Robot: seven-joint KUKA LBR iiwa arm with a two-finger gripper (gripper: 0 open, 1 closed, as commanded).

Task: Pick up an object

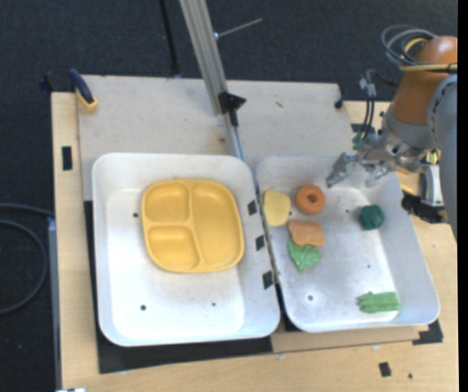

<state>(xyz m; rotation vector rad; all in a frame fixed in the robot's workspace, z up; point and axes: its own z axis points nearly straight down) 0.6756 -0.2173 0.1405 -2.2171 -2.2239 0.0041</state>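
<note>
**A:** Objects for picking all lie in the right bin (420,243). The left bin (119,243) bears just a yellow divided plate (193,224). Going rightward: a pale yellow piece (276,207) by the dividing wall, an orange slab (305,233) touching a green leafy piece (304,256), an orange ring (309,198), a dark green ball (371,216), and a green strip (378,302) near the front.

**B:** And the gripper (349,168)?

**A:** It hovers over the bin's far edge, fingers spread, holding nothing. I'd choose the ring: it is nearest and stands apart. Centre over it before descending, so neither finger lands on top.
</note>
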